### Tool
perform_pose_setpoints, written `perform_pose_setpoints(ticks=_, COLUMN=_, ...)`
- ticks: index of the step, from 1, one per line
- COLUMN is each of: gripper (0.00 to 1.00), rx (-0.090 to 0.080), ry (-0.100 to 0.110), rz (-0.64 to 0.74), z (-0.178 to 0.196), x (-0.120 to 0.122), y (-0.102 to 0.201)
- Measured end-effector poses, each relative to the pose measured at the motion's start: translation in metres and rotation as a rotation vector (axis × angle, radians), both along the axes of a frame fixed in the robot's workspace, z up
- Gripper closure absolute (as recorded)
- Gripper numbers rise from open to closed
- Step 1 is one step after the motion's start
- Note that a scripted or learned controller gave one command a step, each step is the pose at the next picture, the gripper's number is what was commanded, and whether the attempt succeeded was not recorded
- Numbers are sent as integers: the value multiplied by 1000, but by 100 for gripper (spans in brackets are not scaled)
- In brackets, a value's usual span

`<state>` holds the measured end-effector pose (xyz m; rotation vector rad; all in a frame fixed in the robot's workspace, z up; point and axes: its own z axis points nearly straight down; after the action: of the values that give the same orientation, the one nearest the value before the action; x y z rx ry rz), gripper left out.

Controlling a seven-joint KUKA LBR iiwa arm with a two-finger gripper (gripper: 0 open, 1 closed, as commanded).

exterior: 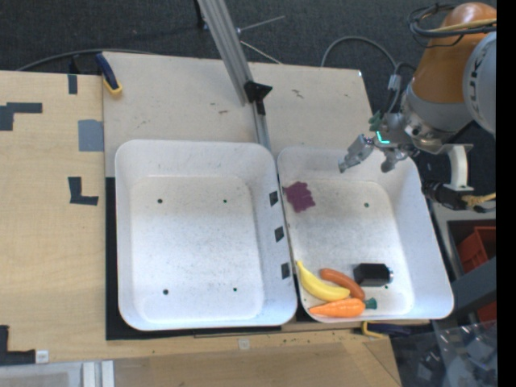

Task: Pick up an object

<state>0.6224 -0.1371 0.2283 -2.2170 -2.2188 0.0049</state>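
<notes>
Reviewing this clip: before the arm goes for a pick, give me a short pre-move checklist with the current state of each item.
1. Objects available in right bin: ok; banana, two carrots, black block, purple piece.
2. Gripper free of any object: ok, nothing seen between its fingers.
3. Gripper above right bin's far edge, apart from objects: ok.
4. Target isolated: not ok for banana and carrots, clustered together; purple piece lies alone.
5. Finger opening: cannot tell.

Before me: two white bins (197, 228) (403, 216), two carrots (342, 280) (337, 309), one banana (318, 287), one black block (372, 274), one purple piece (300, 196).
</notes>
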Motion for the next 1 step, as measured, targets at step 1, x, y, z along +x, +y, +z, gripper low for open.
perform_pose_setpoints(ticks=1, gripper=0, rx=0, ry=-4, rz=1, z=2, x=1, y=0)
